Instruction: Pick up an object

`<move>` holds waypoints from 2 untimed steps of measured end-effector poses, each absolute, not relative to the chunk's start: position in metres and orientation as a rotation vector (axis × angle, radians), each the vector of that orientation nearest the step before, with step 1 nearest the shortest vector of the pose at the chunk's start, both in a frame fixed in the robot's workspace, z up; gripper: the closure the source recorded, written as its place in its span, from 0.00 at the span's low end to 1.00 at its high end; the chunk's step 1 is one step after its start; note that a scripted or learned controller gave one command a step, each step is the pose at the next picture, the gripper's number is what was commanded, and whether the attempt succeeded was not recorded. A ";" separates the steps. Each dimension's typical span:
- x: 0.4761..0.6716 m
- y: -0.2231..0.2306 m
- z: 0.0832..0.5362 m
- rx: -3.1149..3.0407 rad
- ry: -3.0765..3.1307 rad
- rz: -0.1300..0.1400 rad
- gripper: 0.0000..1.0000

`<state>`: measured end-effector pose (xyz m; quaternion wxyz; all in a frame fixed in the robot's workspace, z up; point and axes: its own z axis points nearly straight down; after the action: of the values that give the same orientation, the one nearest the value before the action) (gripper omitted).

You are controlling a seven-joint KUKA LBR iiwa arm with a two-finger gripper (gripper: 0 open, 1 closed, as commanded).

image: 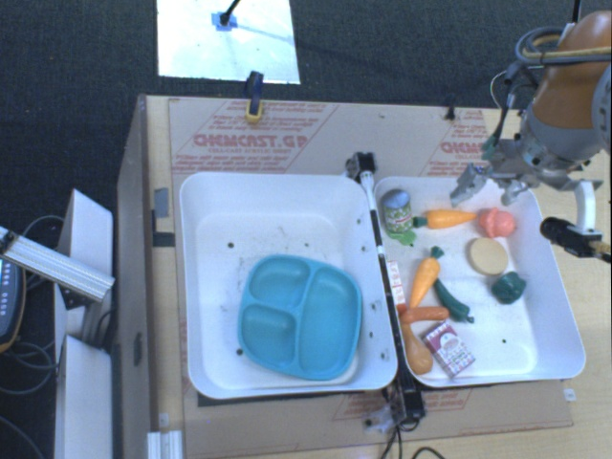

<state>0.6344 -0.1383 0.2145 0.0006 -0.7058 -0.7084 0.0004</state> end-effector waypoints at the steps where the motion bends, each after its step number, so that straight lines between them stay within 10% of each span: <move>1: 0.615 -0.098 0.091 -2.213 -2.223 0.005 0.00; 2: 0.587 -0.086 0.082 -2.219 -2.221 0.002 0.00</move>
<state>0.5870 -0.0858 0.0821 0.0008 -0.7068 -0.7074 0.0005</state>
